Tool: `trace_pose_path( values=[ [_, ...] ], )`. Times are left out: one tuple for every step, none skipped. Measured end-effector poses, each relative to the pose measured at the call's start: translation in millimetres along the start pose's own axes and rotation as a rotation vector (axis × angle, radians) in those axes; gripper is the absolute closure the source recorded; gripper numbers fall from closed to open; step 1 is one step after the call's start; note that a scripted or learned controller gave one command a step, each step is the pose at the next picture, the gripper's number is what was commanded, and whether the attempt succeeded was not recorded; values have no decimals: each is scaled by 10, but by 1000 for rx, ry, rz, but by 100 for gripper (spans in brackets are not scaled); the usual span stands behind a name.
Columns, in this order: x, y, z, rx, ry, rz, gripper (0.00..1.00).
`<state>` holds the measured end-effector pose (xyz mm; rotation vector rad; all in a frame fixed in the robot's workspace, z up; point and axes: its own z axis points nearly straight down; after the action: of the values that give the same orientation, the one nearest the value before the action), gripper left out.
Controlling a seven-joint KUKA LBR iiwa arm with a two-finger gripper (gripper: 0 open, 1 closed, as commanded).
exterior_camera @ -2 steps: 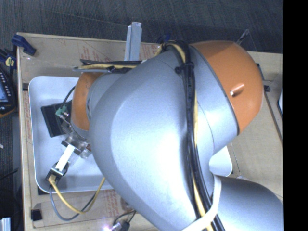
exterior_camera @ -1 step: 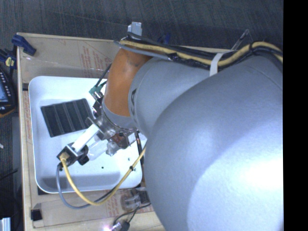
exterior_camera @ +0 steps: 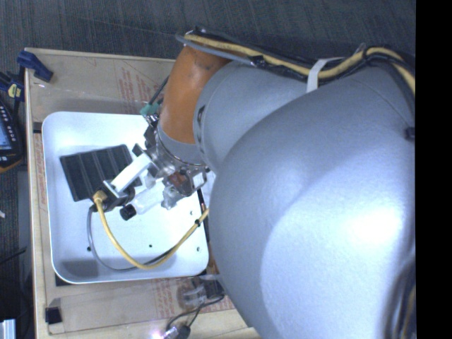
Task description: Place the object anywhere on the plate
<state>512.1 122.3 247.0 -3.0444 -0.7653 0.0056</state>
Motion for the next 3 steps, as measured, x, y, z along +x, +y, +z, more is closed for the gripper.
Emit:
trace_pose_path(
  values=[
    [359, 592, 243, 1, -2, 14, 100],
    [815, 889, 560, -1, 1, -570, 100],
    [34, 89, 1571, 2, -4, -642, 100]
  ],
)
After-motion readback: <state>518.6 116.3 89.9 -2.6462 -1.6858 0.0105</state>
